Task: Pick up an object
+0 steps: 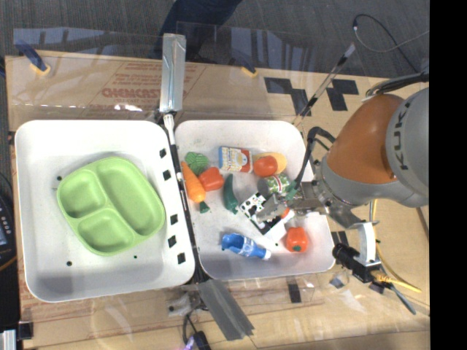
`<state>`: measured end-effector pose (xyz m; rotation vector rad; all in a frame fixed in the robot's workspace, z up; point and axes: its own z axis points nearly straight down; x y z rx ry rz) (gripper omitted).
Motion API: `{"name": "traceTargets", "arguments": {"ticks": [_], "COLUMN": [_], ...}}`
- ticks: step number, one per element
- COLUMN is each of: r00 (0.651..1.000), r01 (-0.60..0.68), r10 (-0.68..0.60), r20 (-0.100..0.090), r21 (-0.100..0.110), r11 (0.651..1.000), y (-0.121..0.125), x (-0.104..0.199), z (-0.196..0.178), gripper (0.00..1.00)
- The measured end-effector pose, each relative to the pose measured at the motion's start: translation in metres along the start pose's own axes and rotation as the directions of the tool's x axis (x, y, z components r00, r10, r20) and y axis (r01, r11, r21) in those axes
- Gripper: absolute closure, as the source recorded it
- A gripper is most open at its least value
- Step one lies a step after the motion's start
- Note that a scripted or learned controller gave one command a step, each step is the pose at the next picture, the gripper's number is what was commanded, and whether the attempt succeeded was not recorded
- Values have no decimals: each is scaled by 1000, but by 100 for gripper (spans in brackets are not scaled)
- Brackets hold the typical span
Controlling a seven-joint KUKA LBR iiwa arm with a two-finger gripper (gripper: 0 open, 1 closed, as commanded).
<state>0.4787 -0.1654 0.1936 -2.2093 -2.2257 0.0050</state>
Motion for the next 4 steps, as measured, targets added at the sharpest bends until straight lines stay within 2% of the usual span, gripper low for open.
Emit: {"name": "traceTargets", "arguments": {"ticks": [1,2,3,4], "r00": [985,985,996,999], "r01": [-171,-174,-93,51], "r10": [171,174,93,-51], "r20": [-12,-5,1,2], "r21": [-6,-4,-6,-4], "r11": [985,985,996,999], "y": [56,54,121,107], "x": [-9,-14,-5,-1], "z": [100,90,-38,-94], "gripper": [0,100,100,100]}}
